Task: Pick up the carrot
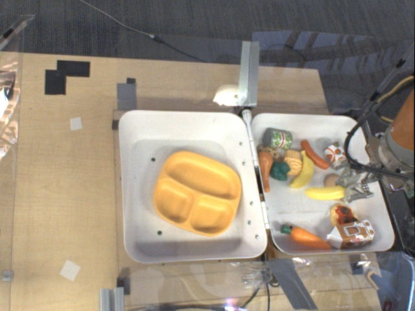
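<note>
An orange carrot (306, 238) with a green top lies near the front edge of the right bin (382, 238), its tip pointing right. A second orange, carrot-like piece (264, 167) lies along that bin's left wall, beside a dark green item (280, 171). My gripper (355, 186) hangs low over the right side of the bin, just right of a yellow banana (324, 193). It is well above and to the right of the front carrot, and nothing is visibly held in it.
The right bin also holds a green can (277, 138), a red sausage (315, 155), a yellow corn-like piece (301, 172), a red-white carton (335, 154) and a small printed box (353, 232). A yellow divided plate (196, 192) lies in the left bin (136, 173).
</note>
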### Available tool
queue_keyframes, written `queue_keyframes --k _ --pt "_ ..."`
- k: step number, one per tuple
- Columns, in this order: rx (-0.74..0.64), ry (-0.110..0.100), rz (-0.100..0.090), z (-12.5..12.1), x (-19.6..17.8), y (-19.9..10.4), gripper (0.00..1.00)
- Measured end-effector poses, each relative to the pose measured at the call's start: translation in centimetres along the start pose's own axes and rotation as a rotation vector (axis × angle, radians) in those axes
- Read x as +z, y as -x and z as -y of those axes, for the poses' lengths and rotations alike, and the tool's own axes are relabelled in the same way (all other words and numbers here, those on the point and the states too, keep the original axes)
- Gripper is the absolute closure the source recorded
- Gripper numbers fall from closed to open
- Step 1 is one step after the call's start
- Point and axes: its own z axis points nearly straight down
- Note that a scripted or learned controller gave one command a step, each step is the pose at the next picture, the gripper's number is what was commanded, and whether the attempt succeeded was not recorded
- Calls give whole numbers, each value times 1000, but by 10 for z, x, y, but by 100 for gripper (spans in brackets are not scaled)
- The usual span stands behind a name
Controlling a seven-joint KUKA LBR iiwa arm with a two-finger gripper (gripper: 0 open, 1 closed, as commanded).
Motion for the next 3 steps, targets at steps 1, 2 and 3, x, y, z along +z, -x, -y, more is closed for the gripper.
queue_keyframes --k 1,2,3 --pt "139 -3 5 -59 4 -16 100" --pt "543 -2 6 -108 12 -5 100" --pt "544 -3 7 -107 12 -6 0"
